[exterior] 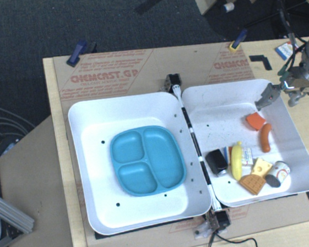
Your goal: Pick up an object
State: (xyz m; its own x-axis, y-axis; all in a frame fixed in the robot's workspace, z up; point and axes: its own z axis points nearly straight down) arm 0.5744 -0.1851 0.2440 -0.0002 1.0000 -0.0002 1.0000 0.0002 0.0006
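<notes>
Here the gripper hangs over the right bin, at its far right edge, fingers spread and holding nothing. Nearest lies the orange block, with the sausage just beside it; descend straight, centred over one item

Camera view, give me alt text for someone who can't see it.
A grey robot arm's pincer hovers at the right bin's upper right edge, above a clutter of toy food: an orange block, a sausage, a banana, cheese and a waffle. The left bin holds a blue divided plate.
</notes>
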